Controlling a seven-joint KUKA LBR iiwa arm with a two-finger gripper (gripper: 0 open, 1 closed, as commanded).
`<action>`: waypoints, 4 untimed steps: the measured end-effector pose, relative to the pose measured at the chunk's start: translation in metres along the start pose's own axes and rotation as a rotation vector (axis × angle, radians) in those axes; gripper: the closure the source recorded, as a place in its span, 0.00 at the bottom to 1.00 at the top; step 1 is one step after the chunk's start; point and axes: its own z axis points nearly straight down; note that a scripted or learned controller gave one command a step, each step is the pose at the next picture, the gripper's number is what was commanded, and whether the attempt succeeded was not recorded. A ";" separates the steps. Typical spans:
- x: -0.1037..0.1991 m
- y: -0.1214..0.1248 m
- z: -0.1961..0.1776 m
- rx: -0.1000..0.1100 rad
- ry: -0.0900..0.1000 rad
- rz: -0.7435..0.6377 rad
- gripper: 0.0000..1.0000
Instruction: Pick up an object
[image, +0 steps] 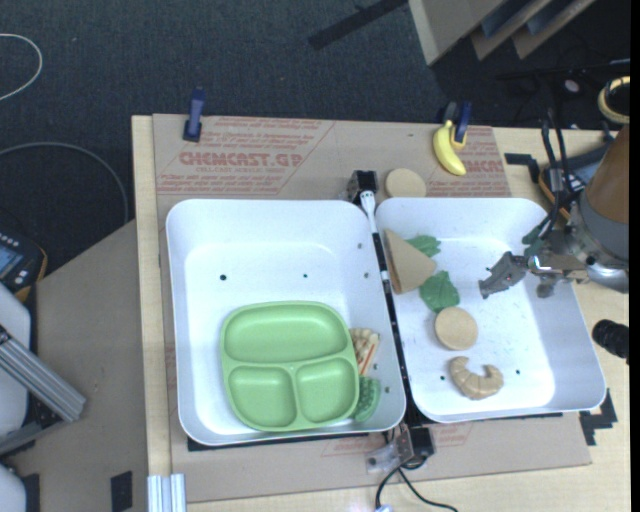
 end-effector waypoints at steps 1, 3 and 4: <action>0.000 0.001 -0.011 -0.003 -0.001 -0.001 1.00; 0.127 -0.029 -0.027 -0.006 0.001 -0.008 1.00; 0.184 -0.030 -0.058 -0.005 0.002 -0.008 1.00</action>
